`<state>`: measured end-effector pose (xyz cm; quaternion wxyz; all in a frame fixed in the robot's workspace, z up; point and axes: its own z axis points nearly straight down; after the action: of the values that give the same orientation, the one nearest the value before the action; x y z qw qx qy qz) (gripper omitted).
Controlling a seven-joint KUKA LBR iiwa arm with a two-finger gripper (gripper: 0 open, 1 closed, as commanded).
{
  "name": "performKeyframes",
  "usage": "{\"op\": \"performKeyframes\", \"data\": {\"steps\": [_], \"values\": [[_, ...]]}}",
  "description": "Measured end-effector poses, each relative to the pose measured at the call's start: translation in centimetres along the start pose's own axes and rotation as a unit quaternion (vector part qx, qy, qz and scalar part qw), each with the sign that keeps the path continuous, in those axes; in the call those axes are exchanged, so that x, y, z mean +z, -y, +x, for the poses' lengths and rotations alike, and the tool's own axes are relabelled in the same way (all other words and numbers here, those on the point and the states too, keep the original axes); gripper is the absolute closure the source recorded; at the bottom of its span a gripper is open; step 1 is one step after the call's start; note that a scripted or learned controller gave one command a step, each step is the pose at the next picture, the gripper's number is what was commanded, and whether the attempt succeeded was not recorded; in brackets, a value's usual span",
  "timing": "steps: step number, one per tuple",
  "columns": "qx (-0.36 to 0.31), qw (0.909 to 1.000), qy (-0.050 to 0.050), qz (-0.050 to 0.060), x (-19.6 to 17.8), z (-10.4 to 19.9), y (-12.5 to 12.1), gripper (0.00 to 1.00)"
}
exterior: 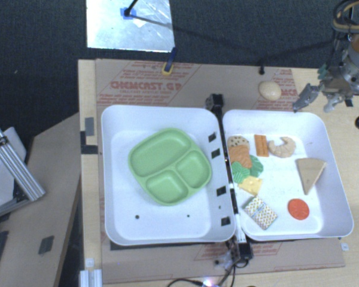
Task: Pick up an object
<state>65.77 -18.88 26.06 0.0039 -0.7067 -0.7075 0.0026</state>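
Plastic play-food pieces, any of which would serve for the pick, lie in the right bin [278, 181]. All of them rest on the bin floor; none is lifted.

Layout of the right bin:
- A curled beige piece [283, 147] lies near the far wall, with an orange block [261, 145] just beside it and a speckled cookie [238, 142] next along, close to the divider.
- A tan wedge [310, 173] lies apart from the rest, toward the right wall.
- A red disc [298, 208] lies near the wedge, toward the front.
- A green piece [246, 169], a yellow piece [250, 186] and a checkered packet [261, 213] run down the divider side. The green and yellow pieces touch or nearly touch.

The left bin [119, 136] holds a green divided plate [169, 166]. A pale egg-shaped object [270, 90] rests on the bench [227, 79], just beyond the far rim of the right bin.

The hand [318, 100] hangs over the bench at the far right corner of the right bin, clear of every piece. Its fingers stand apart, with nothing between them.

Task status, as I judge it: no part of the grasp is done. What is left is to choose a piece, bring the hand over it, descend, close the fingers and lift. The curled piece and the egg-shaped object are nearest. The tan wedge and the red disc have the most free space around them.
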Motion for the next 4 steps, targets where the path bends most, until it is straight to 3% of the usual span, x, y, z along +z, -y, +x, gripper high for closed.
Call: {"op": "performKeyframes", "data": {"steps": [1,4], "values": [[-0.001,1.0,0.001,-0.006,-0.7,0.1,-0.2,0.0],[0.0,1.0,0.001,-0.003,16.3,-1.0,-0.4,0.0]]}}
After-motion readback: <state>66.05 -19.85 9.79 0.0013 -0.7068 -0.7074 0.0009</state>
